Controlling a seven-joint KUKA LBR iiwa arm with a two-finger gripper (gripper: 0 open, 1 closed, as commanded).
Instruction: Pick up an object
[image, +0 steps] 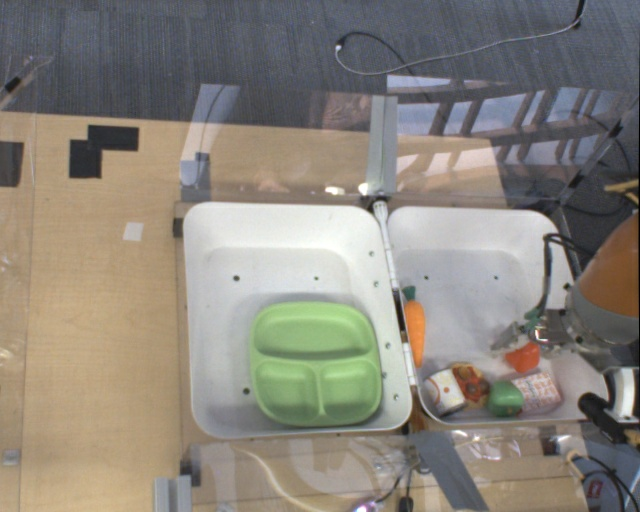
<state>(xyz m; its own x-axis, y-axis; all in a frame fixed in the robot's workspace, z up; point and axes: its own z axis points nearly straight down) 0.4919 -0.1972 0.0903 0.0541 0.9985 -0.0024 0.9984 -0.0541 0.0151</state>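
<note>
A green divided plate (316, 362) lies near the front edge of the left bin (210, 300), while in the right bin (470, 250) a carrot (414, 333) lies along the left wall, small items cluster along the front edge, and the gripper (527, 340) holds a small red-orange object (522, 357).

Bright even light, glare streaks on the bench (90, 300)

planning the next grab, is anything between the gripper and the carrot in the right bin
Nothing visible. The gripper sits right of the carrot, with bare bin floor between. The red item, can and green item lie nearer the front edge.
</note>
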